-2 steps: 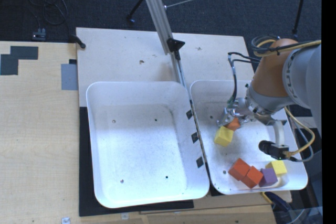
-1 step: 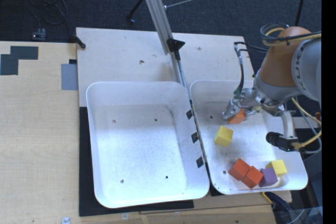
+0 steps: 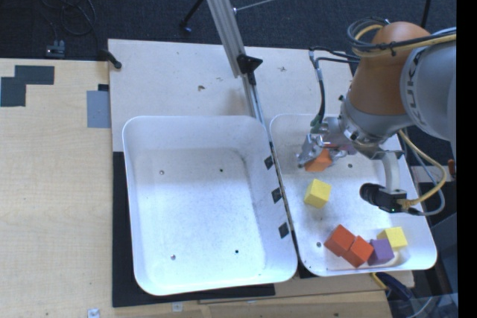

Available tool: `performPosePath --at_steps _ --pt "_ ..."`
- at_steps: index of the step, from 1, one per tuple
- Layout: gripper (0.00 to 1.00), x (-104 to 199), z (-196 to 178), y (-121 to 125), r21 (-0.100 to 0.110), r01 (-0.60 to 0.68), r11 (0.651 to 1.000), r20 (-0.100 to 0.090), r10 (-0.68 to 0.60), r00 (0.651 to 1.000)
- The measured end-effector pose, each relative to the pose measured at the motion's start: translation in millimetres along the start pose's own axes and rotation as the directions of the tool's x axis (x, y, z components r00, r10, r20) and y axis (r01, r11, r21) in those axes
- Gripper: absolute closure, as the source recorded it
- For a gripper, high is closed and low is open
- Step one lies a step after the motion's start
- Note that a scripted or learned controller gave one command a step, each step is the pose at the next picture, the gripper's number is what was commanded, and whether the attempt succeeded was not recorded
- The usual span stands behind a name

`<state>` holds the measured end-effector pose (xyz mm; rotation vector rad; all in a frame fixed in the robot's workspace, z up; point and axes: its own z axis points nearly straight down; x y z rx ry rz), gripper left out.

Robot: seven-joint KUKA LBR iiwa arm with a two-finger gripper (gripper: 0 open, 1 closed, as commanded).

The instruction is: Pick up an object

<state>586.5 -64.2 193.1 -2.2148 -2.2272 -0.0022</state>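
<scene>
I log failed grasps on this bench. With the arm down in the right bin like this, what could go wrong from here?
The orange block shows only partly beneath the gripper, so a shallow catch could slip on lifting. It also sits near the right bin's wall by the divider, so the gripper might bump it.

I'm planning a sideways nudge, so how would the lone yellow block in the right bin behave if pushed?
The yellow block looks cube-shaped with flat faces, so it would probably slide, not roll. It sits apart from the other blocks on the bare bin floor, so it likely moves freely. Its matte look suggests light foam, though that is a guess.
</scene>
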Motion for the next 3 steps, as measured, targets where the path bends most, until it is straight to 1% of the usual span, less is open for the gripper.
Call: performPosePath --at_steps 1,2,3 --pt "1.00 112.9 3.8 20.4 0.004 0.001 1.000 -0.002 -0.001 1.000" --pt "1.00 140.5 -52.4 23.8 -0.001 -0.003 1.000 0.000 0.003 1.000" --pt "1.00 129.9 -21.2 68.7 0.004 -0.002 1.000 0.003 0.002 1.000"
